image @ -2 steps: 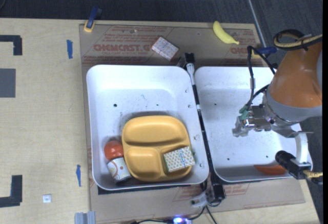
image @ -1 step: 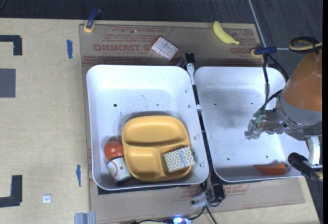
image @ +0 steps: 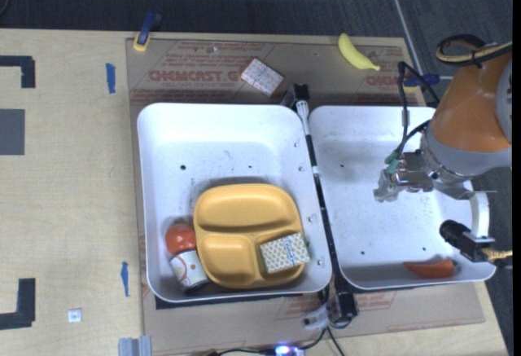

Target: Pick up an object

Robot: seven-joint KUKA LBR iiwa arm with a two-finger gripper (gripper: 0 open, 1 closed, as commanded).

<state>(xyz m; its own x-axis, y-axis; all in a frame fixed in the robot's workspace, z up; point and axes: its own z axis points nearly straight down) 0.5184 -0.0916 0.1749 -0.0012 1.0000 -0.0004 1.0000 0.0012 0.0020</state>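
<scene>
You've got the gripper (image: 389, 187) hovering in the right bin (image: 358, 248), can't tell its state, orange object (image: 430, 268) sitting well off toward the near edge.

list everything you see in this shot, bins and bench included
white bins: 2, white, side by side on the bench
divided tray: 1, yellow, left bin, near side
patterned sponge: 1, pale with a fine print, on the tray's near right compartment
small can: 1, orange and white, left bin, touching the tray's left edge
flat orange piece: 1, orange-red, right bin, near edge
banana: 1, yellow, on the board behind the right bin
small card: 1, white with print, behind the left bin
gripper: 1, grey metal, over the right bin
arm: 1, grey and orange, from the right
</scene>
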